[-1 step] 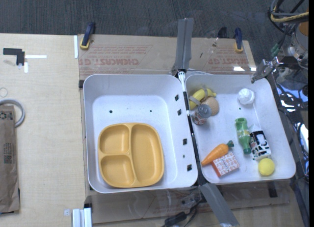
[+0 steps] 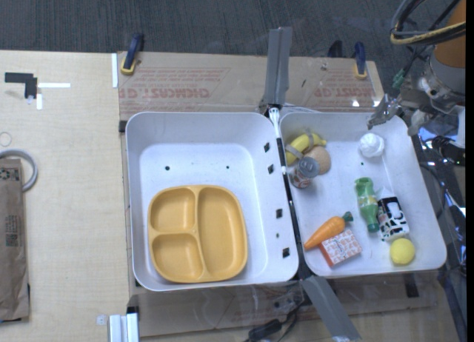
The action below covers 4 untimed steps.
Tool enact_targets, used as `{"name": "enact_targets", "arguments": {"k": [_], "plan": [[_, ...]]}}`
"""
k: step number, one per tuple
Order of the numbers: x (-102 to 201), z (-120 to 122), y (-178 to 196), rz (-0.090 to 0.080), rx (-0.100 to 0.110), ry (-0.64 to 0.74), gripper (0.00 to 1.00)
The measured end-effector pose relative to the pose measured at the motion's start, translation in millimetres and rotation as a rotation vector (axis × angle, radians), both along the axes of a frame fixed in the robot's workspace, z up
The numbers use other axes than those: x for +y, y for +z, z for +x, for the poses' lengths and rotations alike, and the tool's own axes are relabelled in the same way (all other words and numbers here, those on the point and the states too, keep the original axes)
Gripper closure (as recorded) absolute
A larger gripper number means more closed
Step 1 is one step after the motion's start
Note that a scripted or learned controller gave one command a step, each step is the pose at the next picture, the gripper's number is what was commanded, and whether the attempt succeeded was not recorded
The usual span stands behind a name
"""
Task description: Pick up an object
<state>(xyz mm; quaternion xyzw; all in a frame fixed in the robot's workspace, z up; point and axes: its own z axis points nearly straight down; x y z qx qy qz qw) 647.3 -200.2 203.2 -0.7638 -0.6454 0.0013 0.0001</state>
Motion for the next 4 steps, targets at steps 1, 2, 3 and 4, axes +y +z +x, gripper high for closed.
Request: {"name": "enact_targets", "arguments": {"k": [1, 2, 3, 4], "plan": [[13, -26, 20, 0.000, -0.001, 0.059, 0.00], [13, -26, 19, 0.000, 0.000, 0.060, 0.00], [36, -55, -45, 0.001, -0.002, 0.497, 0.00], [3, -66, -110, 0.001, -0.002, 0.558, 0.00]]}}
